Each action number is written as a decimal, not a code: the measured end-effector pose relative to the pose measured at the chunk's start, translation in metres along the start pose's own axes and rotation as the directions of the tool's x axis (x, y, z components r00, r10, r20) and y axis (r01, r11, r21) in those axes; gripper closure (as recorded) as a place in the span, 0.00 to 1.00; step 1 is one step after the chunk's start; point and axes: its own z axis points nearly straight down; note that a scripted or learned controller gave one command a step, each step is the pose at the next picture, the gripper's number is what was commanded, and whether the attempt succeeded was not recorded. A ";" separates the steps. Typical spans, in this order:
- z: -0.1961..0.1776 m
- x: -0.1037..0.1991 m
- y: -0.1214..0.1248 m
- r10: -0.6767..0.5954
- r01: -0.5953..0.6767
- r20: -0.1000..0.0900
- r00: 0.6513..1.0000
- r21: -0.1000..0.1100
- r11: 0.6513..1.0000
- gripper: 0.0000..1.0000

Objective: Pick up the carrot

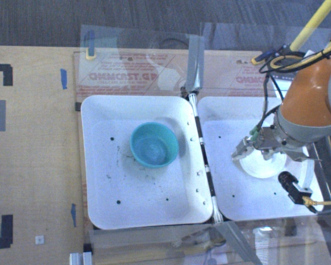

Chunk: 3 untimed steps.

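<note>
Closest to the lens is the orange band of my arm, which hangs over the right bin. Below it my gripper sits low at the edge of a white plate. I cannot tell from this slant whether the gripper is open or closed, and I see nothing held in it.

The carrot is hidden. I judge it lies under my wrist, on or just beside that plate, since the left bin bears a teal bowl with nothing orange in or around it.

To do this step well, I should come straight down and straddle the carrot across its narrow width. I should close on the carrot and not on the plate's rim, then lift slowly enough to check that the plate does not come up too.

Behind the bins lies a clear sheet with red lettering. It looks like "CHEMCAST GP", but the blur keeps me from being sure.
</note>
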 end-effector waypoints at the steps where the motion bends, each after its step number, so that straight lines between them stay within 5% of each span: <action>1: 0.082 -0.005 -0.024 -0.051 0.051 -0.001 0.999 0.001 0.999 0.00; 2: -0.031 -0.013 0.045 0.121 -0.121 0.001 0.993 -0.001 0.993 0.00; 3: 0.087 -0.024 -0.005 0.061 -0.061 0.002 0.998 -0.013 0.998 0.00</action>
